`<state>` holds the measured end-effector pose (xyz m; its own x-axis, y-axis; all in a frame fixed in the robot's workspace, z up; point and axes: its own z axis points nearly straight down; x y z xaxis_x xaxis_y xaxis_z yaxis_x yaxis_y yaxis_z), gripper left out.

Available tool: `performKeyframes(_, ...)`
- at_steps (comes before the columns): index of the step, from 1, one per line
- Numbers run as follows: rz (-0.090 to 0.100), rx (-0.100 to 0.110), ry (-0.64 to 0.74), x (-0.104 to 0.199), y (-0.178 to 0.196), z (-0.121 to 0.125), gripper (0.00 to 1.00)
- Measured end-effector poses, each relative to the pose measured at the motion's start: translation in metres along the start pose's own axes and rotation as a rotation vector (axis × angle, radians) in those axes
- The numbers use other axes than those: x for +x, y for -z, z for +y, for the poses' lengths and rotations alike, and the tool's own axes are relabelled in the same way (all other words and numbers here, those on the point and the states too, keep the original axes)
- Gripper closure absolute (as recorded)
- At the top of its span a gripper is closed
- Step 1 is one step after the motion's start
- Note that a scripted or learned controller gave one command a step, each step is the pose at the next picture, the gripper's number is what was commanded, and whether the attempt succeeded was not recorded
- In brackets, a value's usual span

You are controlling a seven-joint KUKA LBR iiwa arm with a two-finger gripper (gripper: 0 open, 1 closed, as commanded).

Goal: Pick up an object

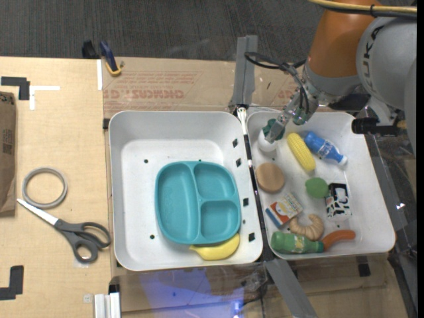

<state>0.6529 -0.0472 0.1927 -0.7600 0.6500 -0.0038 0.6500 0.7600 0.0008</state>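
Worktop [53, 144] of pale wood, far left: brown paper bag [6, 151] at the edge, roll of clear tape [44, 186], grey-handled steel scissors [69, 230] just below it. Black corner marks sit on the surface.

Cardboard sheet [165, 88] behind the bins: mirrored red printing, not legible. Blue-handled clamp [109, 57] at its left end.

Left white bin [122, 177]: teal three-compartment plastic plate [197, 201] in the middle, yellow banana [217, 249] touching its lower rim.

Right white bin [371, 197], holding the candidates for picking: small white cup with green contents [269, 136] at the upper left; yellow corn cob [301, 152]; blue plastic bottle [324, 147] beside it; round tan bread roll [269, 177]; green round piece [317, 188]; black-and-white cow-pattern carton [337, 201]; red, white and blue small box [285, 210], print too small to read; tan croissant shape [307, 227]; green bottle lying flat [296, 244]; orange carrot [339, 236].

Gripper [291, 116] over the upper left of the right bin, just beside the small cup; whether the fingers are wide or narrow cannot be told, and nothing is seen between them.

Grey arm with orange band [344, 38], upper right: partial lettering "UK" on the casing.

Handling note, as judgement: the cup is the nearest target. Centre over it, keep clear of the bin wall and the corn cob, descend straight, close, then lift.
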Motion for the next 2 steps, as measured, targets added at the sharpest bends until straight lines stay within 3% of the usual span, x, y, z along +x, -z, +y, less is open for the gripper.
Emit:
performKeyframes(1, -0.001, 0.000, 0.110, -0.0404, 0.1046, -0.0502, 1.00)
performKeyframes(2, 0.000, 0.000, 0.111, -0.0400, 0.1042, -0.0497, 0.00)
